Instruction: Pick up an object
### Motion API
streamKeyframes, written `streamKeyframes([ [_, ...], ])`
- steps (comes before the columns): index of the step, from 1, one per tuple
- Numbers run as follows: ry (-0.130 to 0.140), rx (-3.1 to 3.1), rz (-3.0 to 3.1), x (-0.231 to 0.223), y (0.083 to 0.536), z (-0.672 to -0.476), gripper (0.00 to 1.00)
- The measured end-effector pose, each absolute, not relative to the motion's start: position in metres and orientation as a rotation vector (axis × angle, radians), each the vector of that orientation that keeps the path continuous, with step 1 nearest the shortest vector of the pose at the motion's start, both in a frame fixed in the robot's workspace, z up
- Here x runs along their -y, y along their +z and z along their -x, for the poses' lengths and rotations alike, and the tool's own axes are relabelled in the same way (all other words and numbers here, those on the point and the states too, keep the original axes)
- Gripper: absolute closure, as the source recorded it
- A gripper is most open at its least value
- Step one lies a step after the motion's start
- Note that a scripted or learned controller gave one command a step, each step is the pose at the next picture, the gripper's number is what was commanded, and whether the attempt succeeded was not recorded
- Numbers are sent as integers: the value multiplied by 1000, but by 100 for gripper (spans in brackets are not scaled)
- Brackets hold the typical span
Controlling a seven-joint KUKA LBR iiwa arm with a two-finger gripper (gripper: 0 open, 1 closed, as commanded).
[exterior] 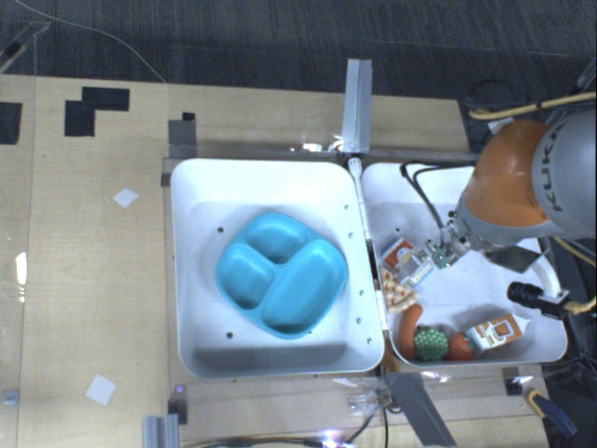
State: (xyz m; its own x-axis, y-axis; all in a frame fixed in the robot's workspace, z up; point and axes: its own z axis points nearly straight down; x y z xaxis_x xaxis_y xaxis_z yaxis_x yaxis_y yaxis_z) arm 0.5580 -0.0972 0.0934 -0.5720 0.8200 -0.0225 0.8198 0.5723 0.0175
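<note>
Currently: gripper [437,256] low in right bin [532,353], finger state cannot be told. Just beside it: small packet [399,255], waffle [397,292]. Nearer front wall: sausage [409,324], broccoli [430,343], carton [493,332]. Advice: centre over one item, descend straight, avoid neighbours.
</note>
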Motion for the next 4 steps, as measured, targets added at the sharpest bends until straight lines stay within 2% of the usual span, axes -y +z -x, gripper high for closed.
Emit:
streamKeyframes([
  [1,3,-2878,-1250,49,184,-639,0],
  [2,1,-2883,-1247,61,183,-566,0],
  [3,1,-2883,-1247,61,183,-566,0],
  [4,1,-2876,-1266,71,182,-488,0],
])
